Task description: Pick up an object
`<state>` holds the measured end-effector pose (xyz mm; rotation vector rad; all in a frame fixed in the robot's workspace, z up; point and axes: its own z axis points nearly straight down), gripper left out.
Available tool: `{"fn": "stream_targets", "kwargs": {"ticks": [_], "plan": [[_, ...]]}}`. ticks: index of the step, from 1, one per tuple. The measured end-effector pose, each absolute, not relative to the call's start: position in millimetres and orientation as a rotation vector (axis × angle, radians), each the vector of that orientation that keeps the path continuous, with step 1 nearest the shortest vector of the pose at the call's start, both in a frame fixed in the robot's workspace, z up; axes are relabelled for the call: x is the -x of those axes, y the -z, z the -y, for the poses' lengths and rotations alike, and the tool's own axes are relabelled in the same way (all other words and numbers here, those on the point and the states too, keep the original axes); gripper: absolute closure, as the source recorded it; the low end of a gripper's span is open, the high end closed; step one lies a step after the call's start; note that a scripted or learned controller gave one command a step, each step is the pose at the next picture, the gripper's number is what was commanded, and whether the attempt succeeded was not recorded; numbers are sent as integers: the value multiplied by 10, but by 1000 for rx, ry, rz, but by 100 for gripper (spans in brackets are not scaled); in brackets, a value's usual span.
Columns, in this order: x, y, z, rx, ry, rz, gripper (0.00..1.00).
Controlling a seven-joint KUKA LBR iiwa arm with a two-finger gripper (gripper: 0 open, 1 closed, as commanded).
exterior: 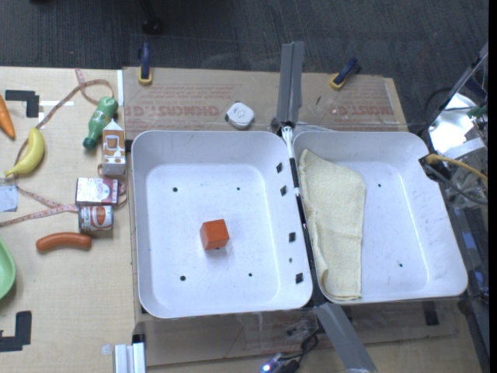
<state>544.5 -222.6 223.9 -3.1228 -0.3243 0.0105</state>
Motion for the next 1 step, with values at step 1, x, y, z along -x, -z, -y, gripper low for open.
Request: {"fn": "stream_targets", "kwargs": {"ticks": [1], "plan": [[-5511, -3019, 1609, 3123, -6, 339, 100]]}}
